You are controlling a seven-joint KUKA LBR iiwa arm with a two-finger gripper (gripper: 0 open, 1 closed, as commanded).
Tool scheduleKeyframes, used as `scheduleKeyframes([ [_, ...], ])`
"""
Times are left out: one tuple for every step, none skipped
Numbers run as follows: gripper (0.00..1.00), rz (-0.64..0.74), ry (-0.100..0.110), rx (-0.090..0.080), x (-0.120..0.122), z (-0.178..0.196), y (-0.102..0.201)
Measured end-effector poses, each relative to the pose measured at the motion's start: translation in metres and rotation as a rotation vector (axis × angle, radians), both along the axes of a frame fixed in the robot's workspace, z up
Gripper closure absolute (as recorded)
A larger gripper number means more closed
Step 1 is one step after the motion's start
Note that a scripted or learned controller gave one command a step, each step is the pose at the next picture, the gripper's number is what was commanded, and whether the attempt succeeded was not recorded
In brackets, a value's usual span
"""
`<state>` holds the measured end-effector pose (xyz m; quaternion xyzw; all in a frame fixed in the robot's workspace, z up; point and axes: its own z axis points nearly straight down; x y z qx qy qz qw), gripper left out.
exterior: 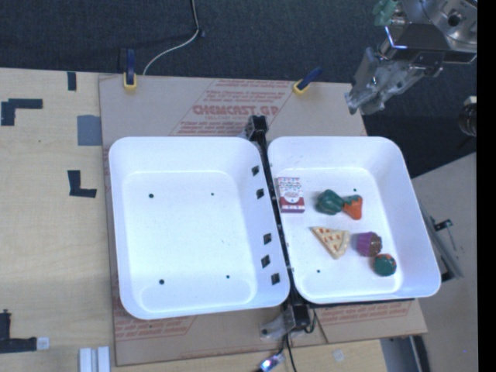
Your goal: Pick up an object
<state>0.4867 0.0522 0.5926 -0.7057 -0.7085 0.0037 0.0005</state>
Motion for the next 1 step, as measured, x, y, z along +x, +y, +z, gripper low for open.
scheduleKeyframes([
  [1.0, 0.0, 0.001, 0.0, 0.0006, 0.0095, 0.0],
])
